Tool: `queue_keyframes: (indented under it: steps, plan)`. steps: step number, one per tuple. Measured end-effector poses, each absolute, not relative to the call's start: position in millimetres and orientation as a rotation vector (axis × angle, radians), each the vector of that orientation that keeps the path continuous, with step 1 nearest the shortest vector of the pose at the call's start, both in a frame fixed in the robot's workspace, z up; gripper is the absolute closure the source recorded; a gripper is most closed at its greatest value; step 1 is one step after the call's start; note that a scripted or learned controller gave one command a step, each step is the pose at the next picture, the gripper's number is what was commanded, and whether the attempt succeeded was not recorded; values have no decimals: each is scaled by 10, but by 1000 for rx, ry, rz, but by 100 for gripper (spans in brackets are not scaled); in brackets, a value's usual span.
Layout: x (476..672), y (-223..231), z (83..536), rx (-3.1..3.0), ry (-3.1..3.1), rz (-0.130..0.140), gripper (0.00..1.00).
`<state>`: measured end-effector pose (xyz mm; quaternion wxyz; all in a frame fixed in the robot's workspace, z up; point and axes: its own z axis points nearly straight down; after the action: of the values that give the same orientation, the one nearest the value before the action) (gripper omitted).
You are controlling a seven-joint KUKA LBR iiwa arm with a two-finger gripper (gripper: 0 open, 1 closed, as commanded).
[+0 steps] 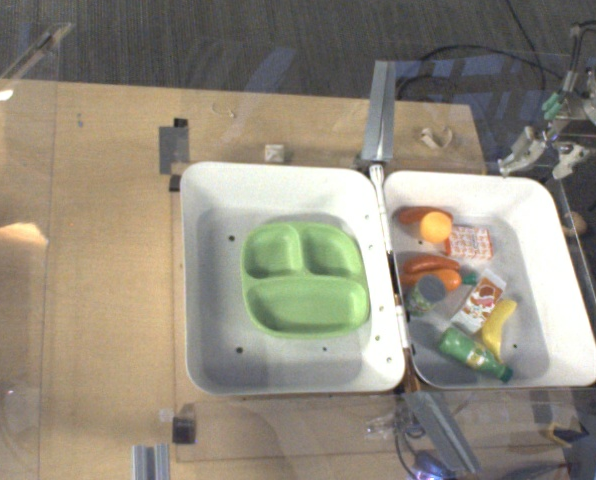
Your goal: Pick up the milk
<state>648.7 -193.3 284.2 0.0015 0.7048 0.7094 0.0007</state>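
Jaws spread, beyond the bin; milk carton white, red-marked, lying flat.

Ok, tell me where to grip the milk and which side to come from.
Come from straight above and close across the short width of the milk carton, probably at its upper half. It lies flat and slanted in the right bin, so its long side edges are the likely grip faces. The banana crowds its lower right end, so keep away from there.
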Motion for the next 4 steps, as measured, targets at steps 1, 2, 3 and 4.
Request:
queue_keyframes:
  steps: [1,2,3,4]
  plan:
    - [6547,-1722,1758,2171,2270,1,0]
    - [6031,-1700,952,2275,2159,8,0]
    - [6057,-1702,1078,2266,2156,12,100]
    - [6057,-1702,1078,2266,2156,12,0]
